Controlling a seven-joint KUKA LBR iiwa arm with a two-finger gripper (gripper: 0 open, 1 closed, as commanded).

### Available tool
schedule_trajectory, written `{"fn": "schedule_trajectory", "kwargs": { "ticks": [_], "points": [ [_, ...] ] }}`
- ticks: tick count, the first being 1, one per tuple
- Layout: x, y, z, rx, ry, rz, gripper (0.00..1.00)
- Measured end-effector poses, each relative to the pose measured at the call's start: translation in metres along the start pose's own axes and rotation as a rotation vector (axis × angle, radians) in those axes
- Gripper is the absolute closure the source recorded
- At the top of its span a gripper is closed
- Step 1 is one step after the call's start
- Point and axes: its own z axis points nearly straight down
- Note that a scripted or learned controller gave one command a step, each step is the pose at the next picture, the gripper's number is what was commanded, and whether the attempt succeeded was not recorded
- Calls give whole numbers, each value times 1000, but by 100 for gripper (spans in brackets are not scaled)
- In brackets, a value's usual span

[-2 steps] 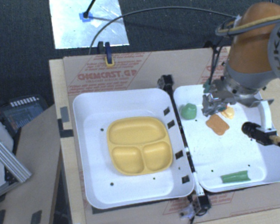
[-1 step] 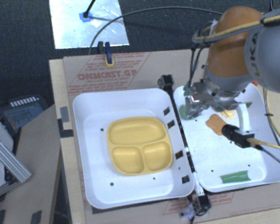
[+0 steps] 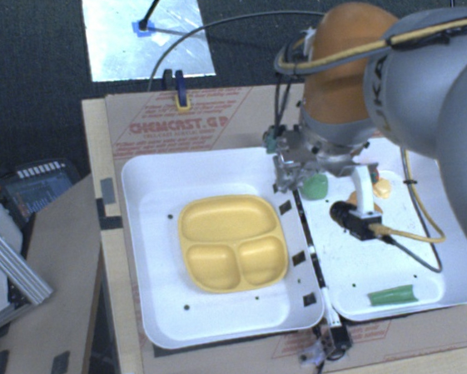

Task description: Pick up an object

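Note:
My gripper (image 3: 287,176) hangs low over the upper left corner of the right bin (image 3: 457,278), close to the divider between the bins. A small light-green object (image 3: 315,187) lies just to its right, partly hidden by the wrist. I cannot tell whether the gripper touches it. A small orange and white object (image 3: 381,188) lies further right, partly behind the wrist bracket. A flat dark-green piece (image 3: 392,295) rests near the front edge of the right bin.
A yellow three-compartment plate (image 3: 230,243) lies in the middle of the left bin (image 3: 151,233). The big grey arm with its orange band (image 3: 344,52) covers the back and right of the right bin.

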Motion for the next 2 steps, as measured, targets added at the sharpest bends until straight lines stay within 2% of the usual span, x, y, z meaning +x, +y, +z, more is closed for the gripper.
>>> {"fn": "schedule_trajectory", "kwargs": {
  "ticks": [1,2],
  "points": [
    [35,12,15,2,-1,2,100],
    [33,12,14,1,-2,5,0]
  ]
}}
